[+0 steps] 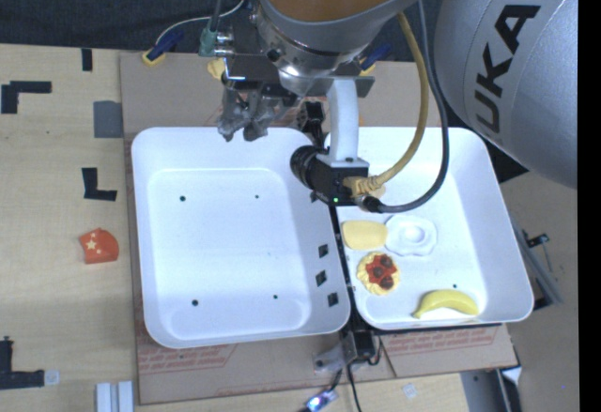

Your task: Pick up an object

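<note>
Camera view, looking down on the worktop [56, 213]. Two white bins side by side: left bin [225, 326], right bin [502, 241].

Gripper [246, 124] hangs at about 12 o'clock over the left bin's back rim, tucked under the arm's orange band. Can't tell how the jaws stand, the wrist and cabling hide them. Nothing visibly held.

Candidates all sit in the right bin's near-left corner, roughly 5 o'clock from frame centre:
- pale yellow oval piece [363, 234], just beside the divider
- white fried-egg-looking piece [412, 237], touching or nearly touching its right side
- small round toy pizza [379, 273] with red topping, just below the oval
- toy banana [446, 305] at the front rim, a bit apart from the rest

Red strawberry-like toy [100, 246] lies out on the worktop at 9 o'clock, well clear of both bins.

My read: still the approach step, no grasp made. Gripper is over the wrong bin, with nothing under it to take. Next move calls for a traverse toward 4–5 o'clock, over the divider, then a descent. Banana looks like the cleanest target, since the other three are bunched and close to the wall.
</note>
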`<state>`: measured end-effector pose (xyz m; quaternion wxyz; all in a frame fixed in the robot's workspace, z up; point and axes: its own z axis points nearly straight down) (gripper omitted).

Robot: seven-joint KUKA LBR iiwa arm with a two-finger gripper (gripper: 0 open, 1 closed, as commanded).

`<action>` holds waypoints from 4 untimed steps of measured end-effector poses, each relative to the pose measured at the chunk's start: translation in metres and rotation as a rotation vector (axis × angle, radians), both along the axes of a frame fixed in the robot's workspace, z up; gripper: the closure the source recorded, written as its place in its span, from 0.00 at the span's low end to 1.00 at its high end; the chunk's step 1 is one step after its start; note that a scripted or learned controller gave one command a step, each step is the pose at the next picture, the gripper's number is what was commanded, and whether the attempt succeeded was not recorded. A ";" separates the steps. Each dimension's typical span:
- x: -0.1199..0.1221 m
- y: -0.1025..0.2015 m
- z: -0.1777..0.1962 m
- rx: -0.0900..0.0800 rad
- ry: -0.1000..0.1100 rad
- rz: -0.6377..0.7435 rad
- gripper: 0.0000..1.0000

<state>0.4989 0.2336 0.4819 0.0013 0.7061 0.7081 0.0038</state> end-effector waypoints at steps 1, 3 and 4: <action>-0.016 -0.005 0.056 -0.001 0.003 0.000 1.00; 0.028 0.000 -0.007 0.001 -0.004 -0.002 1.00; -0.017 0.000 0.057 -0.001 0.004 0.002 1.00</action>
